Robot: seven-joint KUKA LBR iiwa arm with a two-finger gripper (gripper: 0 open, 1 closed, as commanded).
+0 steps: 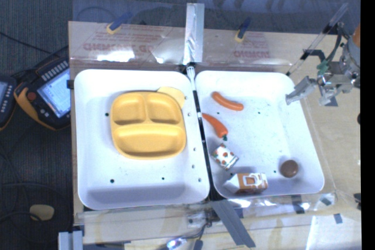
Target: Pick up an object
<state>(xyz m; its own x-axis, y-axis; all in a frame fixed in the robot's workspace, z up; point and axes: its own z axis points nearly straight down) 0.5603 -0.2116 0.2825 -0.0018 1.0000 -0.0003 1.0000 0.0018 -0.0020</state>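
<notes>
The right bin (304, 126) holds an orange sausage (227, 102), an orange carrot with a green tip (215, 125), a small red-and-white can (225, 157), a small brown-and-white carton (252, 182) and a brown ball (289, 168). My gripper (319, 91) hangs over the right bin's upper right rim, apart from all of these things. Nothing is seen in its grasp. The sausage is the nearest object, well to its left.
The left bin (94, 173) holds a yellow divided plate (149, 125) with a pale yellow piece (171, 92) behind it. A ridge (199, 137) separates the bins. A handheld controller (47, 96) lies off the bench at left.
</notes>
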